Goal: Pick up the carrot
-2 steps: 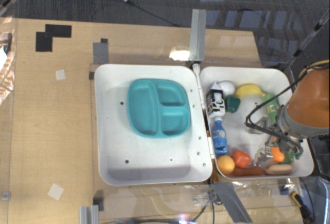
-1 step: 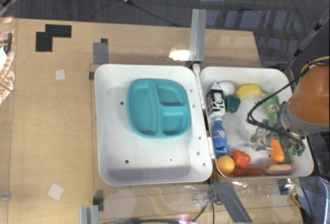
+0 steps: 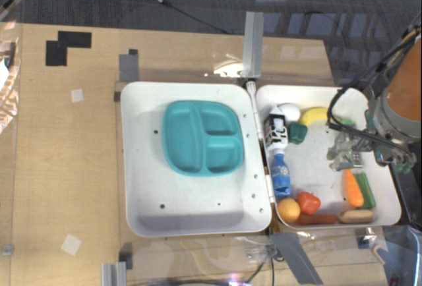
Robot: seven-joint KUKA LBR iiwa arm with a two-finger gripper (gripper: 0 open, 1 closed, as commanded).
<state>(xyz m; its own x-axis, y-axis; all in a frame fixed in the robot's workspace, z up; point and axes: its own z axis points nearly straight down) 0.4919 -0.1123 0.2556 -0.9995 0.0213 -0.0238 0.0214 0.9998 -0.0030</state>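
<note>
The carrot [image 3: 354, 190] is a short orange piece lying lengthwise near the right wall of the right bin [image 3: 316, 156], with a green vegetable [image 3: 366, 190] pressed against its right side. My gripper [image 3: 345, 157] hangs just above the carrot's far end, over the bin's floor. Nothing shows held in it. The arm's grey wrist and orange band [image 3: 403, 100] come in from the right edge.
In the right bin lie a yellow banana [image 3: 315, 114], a green item [image 3: 297, 133], a white-and-black bottle [image 3: 277, 128], a blue bottle [image 3: 280, 174], an orange [image 3: 288, 209], a red fruit [image 3: 308, 201] and a beige sausage [image 3: 356, 215]. A teal divided plate [image 3: 203, 138] sits in the left bin [image 3: 142, 166].
</note>
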